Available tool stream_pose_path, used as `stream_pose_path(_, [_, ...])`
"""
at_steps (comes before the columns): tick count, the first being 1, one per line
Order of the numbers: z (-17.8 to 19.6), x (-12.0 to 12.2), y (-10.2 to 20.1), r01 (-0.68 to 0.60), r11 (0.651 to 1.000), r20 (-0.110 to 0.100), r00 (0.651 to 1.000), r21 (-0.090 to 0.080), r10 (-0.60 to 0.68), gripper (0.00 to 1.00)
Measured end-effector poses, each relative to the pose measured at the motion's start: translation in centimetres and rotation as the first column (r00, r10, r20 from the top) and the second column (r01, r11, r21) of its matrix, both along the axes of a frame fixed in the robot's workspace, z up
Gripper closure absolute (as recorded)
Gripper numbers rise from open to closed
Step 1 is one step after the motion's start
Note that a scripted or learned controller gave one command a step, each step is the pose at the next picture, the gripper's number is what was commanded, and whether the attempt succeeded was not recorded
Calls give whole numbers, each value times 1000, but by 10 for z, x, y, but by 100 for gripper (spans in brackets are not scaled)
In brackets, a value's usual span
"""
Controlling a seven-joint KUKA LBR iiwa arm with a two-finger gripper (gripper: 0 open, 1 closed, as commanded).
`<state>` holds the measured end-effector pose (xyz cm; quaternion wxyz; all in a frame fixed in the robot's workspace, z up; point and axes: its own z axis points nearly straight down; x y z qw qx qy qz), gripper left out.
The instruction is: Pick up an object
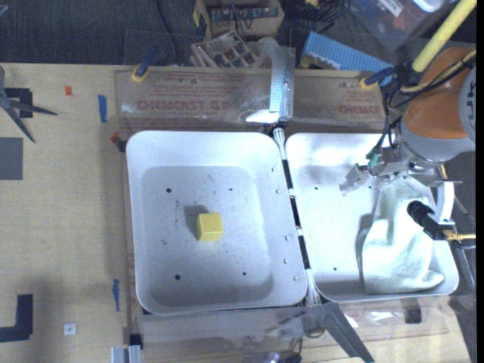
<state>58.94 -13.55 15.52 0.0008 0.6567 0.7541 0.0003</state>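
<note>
A small yellow block (210, 227) sits alone near the middle of the left bin (151, 157), throwing a short shadow to its upper left. In the right bin (325, 278), a crumpled white cloth (397, 252) lies heaped against the far right wall. The arm (439, 119) reaches in over that bin's upper right corner, its orange band showing above the wrist. The hand (378, 169) hangs above the right bin, close to the cloth's top edge; whether it is clenched or released, I cannot tell from here. The two bins sit side by side on the bench (60, 225), their rims touching.
</note>
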Motion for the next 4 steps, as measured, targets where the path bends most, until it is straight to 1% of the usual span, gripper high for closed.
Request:
stream_pose_path(1, [11, 1, -3, 5, 1000, 5, 1000, -2, -5, 100])
stream_pose_path(2, [-15, -21, -39, -129, 992, -2, 992, 1, 129, 100])
stream_pose_path(3, [-54, -2, 39, 124, 992, -4, 992, 2, -124, 100])
stream_pose_path(4, [1, -57, 24, 315, 949, -6, 949, 1, -315, 100])
